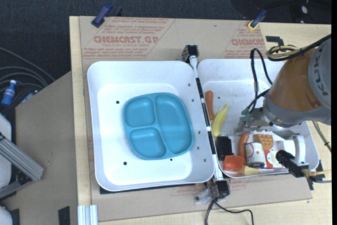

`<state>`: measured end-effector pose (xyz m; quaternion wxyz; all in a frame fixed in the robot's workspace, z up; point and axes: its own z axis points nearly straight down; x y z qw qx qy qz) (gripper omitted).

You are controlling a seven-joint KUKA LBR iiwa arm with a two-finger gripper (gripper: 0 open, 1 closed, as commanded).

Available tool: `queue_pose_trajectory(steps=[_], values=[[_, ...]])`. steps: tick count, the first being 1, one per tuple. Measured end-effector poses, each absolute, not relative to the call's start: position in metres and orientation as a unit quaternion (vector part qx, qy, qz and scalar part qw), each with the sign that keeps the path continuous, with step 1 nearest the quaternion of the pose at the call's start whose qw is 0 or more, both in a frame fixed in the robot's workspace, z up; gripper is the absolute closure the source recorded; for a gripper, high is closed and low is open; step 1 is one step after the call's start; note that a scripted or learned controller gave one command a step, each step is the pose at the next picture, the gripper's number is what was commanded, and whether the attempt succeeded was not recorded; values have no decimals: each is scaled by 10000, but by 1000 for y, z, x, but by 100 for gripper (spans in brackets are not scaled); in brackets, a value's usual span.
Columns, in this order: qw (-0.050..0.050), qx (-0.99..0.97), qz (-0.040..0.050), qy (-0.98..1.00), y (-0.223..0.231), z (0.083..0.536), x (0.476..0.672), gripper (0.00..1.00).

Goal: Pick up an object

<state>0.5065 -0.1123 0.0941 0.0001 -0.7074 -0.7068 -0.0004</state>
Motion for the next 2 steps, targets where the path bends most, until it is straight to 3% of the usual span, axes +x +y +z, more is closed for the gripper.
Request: queue_pose_trajectory(steps=[1,2], values=[[-2,-7067,-4,-7075,-75,185,525,100],[-6,-7068,-5,-7074,-65,227,570,100]])
